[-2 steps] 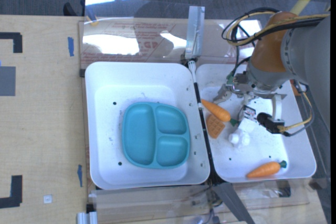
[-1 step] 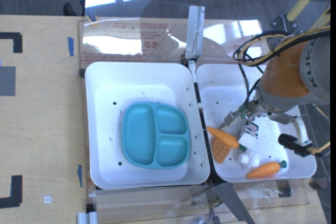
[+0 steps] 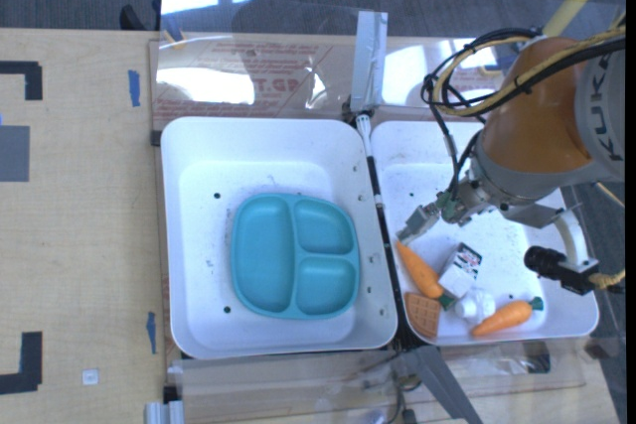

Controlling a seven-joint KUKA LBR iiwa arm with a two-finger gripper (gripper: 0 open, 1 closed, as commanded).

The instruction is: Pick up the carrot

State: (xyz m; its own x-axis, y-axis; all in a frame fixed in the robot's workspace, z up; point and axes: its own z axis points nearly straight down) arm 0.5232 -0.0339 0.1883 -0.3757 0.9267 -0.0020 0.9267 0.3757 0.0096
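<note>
**Item record: right bin, carrot pick pending**

Setting: a pale wooden surface (image 3: 79, 213) carried two shallow white bins side by side; all places below are given relative to the right bin (image 3: 586, 313).

- Left bin (image 3: 189, 174): beside the right bin, holding a teal divided plate (image 3: 295, 255) of smooth moulded plastic with three rounded compartments.
- Carrot (image 3: 417, 271): orange, tapered, matte, lying at the right bin's left wall, pointed end toward the far side, just behind a waffle-patterned tan piece (image 3: 424, 315).
- Second carrot (image 3: 504, 316): similar, with a green stub, along the right bin's near wall.
- Small white packet (image 3: 463, 265): between the two carrots.
- End effector (image 3: 425, 219): over the right bin's left half, above the first carrot and apart from it; whether its fingers were spread or pressed together could not be told.

Handling note (judgement): descent should centre on the carrot's thicker middle, fingers across its narrow width, clear of the bin wall and the waffle piece.
</note>
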